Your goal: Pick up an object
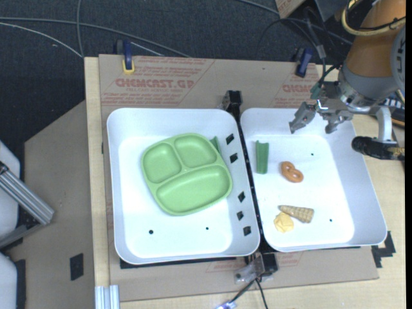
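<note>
The gripper [317, 119] hangs over the far edge of the right bin [360, 192], its two fingers [298, 120] spread apart with nothing between them and touching nothing that can be seen. The arm [372, 44] reaches in from the upper right, its orange band above the grey wrist, the wrist bent so that the gripper points down and toward the bins. On the floor of the right bin lie four small things, all well apart from the gripper: a green block [261, 157] upright near the divider, an orange ring-shaped piece [291, 172] just to its right, a tan cone-like piece [297, 213] lying on its side nearer the front, and a yellow lump [283, 223] touching the cone's left end. The left bin [129, 230] holds a green divided plate [187, 174] with three compartments, set at a slant near its middle. Both bins sit side by side on the desk [90, 192], on a cardboard sheet.
</note>
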